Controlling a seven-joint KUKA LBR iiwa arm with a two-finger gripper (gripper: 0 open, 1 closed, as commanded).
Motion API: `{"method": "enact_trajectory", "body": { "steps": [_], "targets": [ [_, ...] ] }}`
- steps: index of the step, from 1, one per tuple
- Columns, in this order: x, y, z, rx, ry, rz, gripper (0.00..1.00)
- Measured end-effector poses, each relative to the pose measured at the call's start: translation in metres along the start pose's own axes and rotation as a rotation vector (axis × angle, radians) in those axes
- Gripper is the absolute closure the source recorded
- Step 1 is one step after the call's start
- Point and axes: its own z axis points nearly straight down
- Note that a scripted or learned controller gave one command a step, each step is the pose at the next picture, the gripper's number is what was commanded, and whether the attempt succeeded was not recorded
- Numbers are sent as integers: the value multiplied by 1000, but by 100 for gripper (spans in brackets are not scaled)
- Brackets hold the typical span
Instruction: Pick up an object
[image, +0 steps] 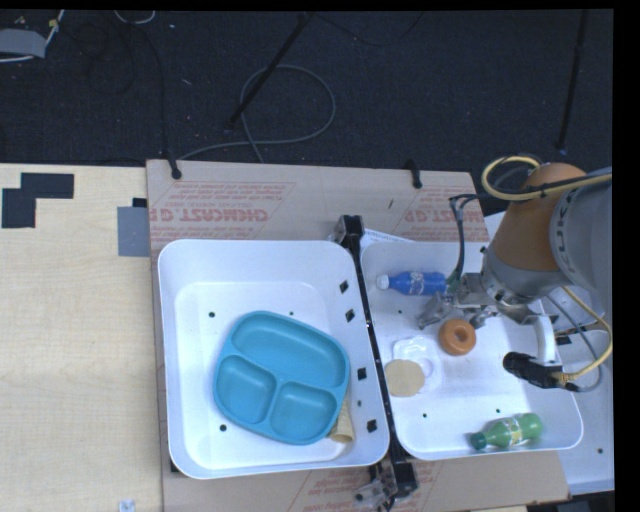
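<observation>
In the right bin (560, 425) a small orange ring-shaped object (458, 337) lies near the middle. My gripper (448, 308) hangs just above and behind it, at the end of the grey arm with its orange band (528, 225). A blue bottle (415, 283) lies on its side to the gripper's left. A tan round disc (404, 377) rests against a white piece (412, 351) at the bin's left side. A green bottle (510, 431) lies near the front right corner.
The left bin (190, 290) holds a blue divided plate (280, 377) with a tan scrap (343, 428) under its front edge. A black divider (368, 350) runs between the bins. Cables (545, 365) hang by the arm on the right.
</observation>
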Motion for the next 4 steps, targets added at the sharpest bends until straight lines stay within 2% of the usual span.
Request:
{"method": "enact_trajectory", "body": {
  "steps": [1,2,3,4],
  "targets": [
    [-1,0,-12,-2,-1,3,100],
    [-6,1,-76,-9,-3,4,100],
    [-7,1,-122,-8,-2,-2,100],
    [46,6,-125,-4,-1,-5,100]
  ]
}}
